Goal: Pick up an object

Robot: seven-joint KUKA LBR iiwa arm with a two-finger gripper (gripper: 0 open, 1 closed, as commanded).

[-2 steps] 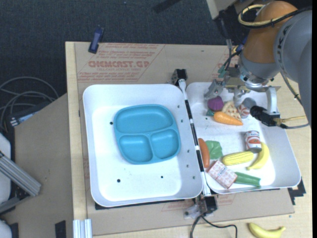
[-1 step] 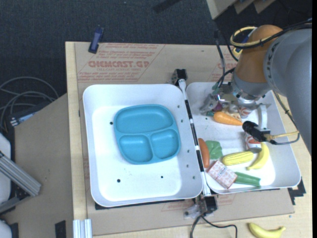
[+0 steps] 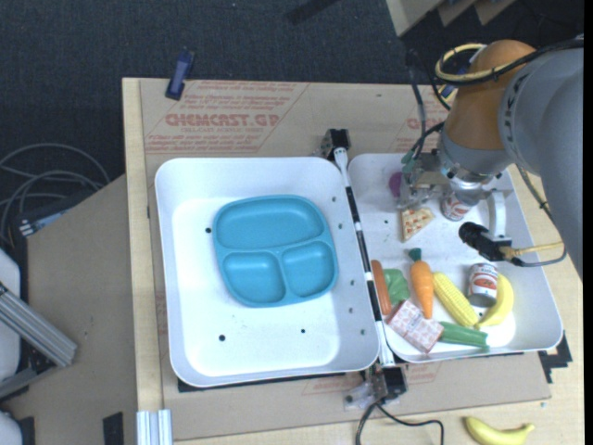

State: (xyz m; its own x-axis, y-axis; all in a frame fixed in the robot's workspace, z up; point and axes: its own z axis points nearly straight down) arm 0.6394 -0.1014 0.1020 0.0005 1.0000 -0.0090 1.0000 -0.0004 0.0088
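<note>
Gripper low in the right bin above the pizza slice — nothing lifted yet; we cannot tell its state — pick remains.

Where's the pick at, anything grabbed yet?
Done: the arm has reached into the right bin; the gripper sits low at its far end, just above the pizza slice. In hand: nothing visibly held. Left: the actual grasp and lift. The carrot, corn, banana and can lie in the bin, and the blue divided tray sits in the left bin.
</note>
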